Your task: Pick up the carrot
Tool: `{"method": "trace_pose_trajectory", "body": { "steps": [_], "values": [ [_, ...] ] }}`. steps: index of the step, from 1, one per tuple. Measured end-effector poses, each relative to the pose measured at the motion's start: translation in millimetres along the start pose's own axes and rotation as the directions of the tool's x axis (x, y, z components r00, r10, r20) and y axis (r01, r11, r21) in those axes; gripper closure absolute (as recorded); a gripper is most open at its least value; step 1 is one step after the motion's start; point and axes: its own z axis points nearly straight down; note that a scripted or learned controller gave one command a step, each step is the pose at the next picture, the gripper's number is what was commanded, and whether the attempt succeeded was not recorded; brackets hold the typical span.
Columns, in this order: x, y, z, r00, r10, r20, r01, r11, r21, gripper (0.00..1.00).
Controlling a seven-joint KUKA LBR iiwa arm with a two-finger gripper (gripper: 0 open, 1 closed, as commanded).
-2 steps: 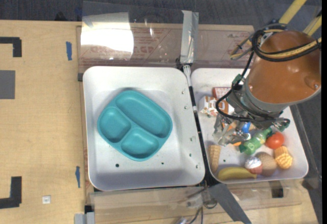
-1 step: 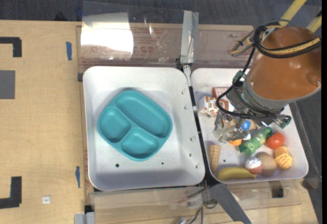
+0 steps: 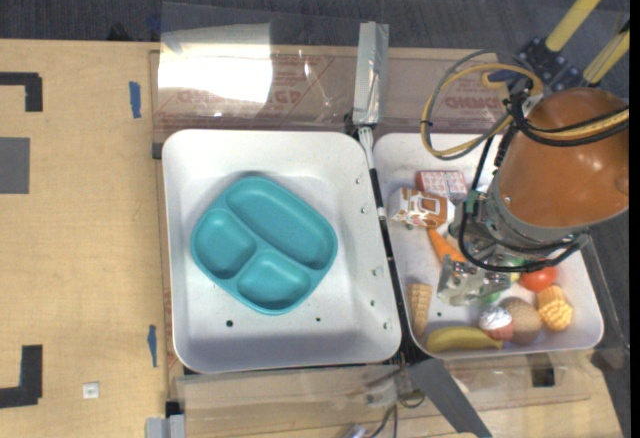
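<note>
The orange carrot (image 3: 442, 246) lies in the right bin (image 3: 590, 331), near its middle left, pointing up and left. Its lower end is hidden under the arm. My gripper (image 3: 462, 280) hangs low over the bin, just below and to the right of the carrot's visible part. It lies under the orange wrist band (image 3: 560, 161). I cannot see anything held in it.
Around the gripper lie a banana (image 3: 462, 338), a cone (image 3: 419, 302), a tomato (image 3: 540, 278), a corn cob (image 3: 554, 308), a pink box (image 3: 441, 184) and a small carton (image 3: 420, 211). The left bin (image 3: 190, 326) holds a teal divided plate (image 3: 264, 242).
</note>
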Motion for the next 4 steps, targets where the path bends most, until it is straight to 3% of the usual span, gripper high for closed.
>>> {"method": "trace_pose_trajectory", "body": {
  "steps": [1, 2, 3, 4],
  "values": [
    [-15.9, -0.2, -68.6, 0.881, -0.473, 0.001, 0.473, 0.881, 0.006, 1.00],
    [16.4, -20.6, -179.1, 0.783, -0.622, -0.002, 0.622, 0.783, 0.007, 1.00],
    [15.7, -19.9, -177.0, 0.781, -0.624, 0.001, 0.624, 0.781, 0.003, 0.00],
    [-17.0, -78.8, 3.5, 0.606, -0.796, 0.009, 0.796, 0.606, -0.005, 0.00]
  ]
}}
